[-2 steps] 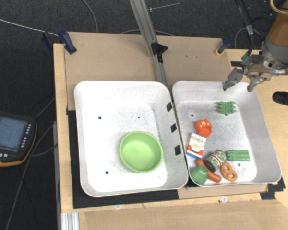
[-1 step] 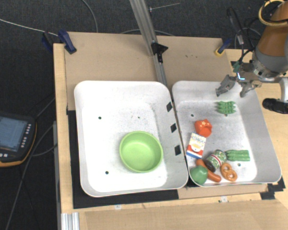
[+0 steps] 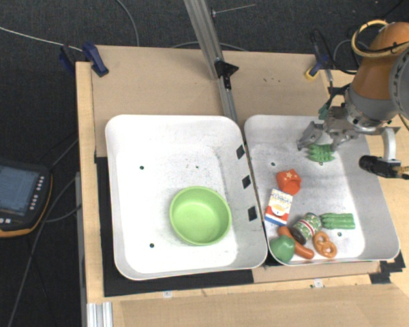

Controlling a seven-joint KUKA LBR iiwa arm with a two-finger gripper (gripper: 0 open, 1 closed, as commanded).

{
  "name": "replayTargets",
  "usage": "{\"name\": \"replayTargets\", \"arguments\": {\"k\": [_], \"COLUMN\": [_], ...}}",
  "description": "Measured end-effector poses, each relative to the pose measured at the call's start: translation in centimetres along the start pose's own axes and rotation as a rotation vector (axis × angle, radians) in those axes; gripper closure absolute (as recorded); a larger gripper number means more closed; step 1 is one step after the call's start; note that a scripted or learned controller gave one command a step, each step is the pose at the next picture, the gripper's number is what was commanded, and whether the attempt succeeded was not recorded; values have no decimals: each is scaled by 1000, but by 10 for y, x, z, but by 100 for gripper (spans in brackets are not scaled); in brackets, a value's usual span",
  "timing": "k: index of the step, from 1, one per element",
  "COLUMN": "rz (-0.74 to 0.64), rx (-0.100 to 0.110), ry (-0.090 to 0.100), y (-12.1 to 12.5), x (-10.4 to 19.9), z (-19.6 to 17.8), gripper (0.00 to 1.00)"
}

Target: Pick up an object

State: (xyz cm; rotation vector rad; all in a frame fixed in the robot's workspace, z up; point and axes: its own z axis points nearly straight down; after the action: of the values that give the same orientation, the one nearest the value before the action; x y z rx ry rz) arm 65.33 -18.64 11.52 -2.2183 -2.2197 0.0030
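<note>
Over the far part of the right bin (image 3: 255, 135), my gripper (image 3: 320, 142) hangs low above a small green toy (image 3: 322, 154), which lies on the bin floor directly beneath the fingertips. From this slanted overhead view I cannot tell whether my fingers are spread or closed, nor whether they touch the green toy or merely hover just above it; the wrist housing and the dark finger mounts mask the contact zone. Nearer the front of the same bin lie the other candidates: a red pepper-like piece (image 3: 288, 181), a small white carton (image 3: 279, 206) with red and blue print, a second green piece (image 3: 337, 221), a pretzel-shaped item (image 3: 325, 244), and a tight cluster of a green rounded piece (image 3: 282, 249), an orange sausage-like piece (image 3: 297, 245) and a dark can-like object (image 3: 304, 227). Beside it, the left bin (image 3: 123, 142) holds a lime-green bowl (image 3: 200, 214), well apart from my arm. As to progress, I judge the approach to a chosen object as made, but the pick as not yet shown: nothing is visibly raised off the floor. What remains is a secure closure on the toy and a lift clear of the bin.
</note>
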Motion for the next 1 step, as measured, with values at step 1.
{"name": "replayTargets", "arguments": {"k": [1], "rz": [0], "rx": [-6], "ry": [-2], "y": [2], "x": [0], "z": [-14], "gripper": [100]}}
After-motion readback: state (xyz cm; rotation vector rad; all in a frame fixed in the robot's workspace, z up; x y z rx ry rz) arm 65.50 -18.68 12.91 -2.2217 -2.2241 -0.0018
